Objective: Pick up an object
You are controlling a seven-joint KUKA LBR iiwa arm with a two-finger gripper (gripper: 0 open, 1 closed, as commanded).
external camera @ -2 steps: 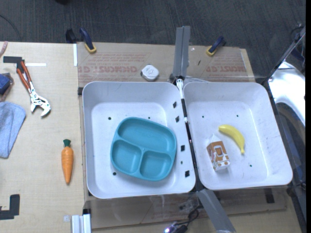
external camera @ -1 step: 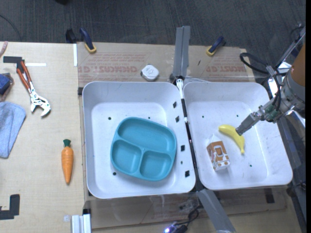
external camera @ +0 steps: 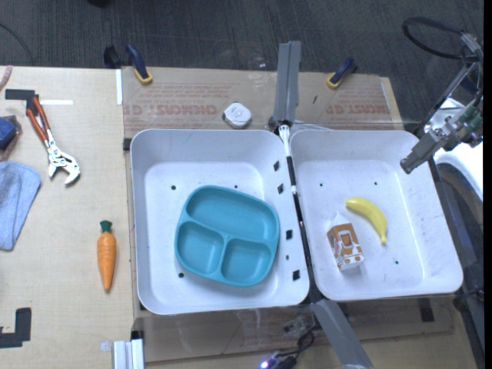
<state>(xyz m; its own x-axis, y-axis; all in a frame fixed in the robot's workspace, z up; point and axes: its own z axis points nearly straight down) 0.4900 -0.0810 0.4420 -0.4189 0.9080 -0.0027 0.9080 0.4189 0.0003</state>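
My claw [external camera: 410,162], whose state I cannot tell, is hovering at the right bin [external camera: 384,289] far-right corner, so I am risking missing the curved banana [external camera: 369,216] beside the small carton [external camera: 346,246].

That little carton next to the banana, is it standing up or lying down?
Lying down: the carton rests flat on the right bin's floor, its printed face up, beside the banana.

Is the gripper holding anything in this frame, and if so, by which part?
Nothing is held. The gripper sits at the right bin's upper right edge, apart from the yellow banana and small brown-and-white carton.
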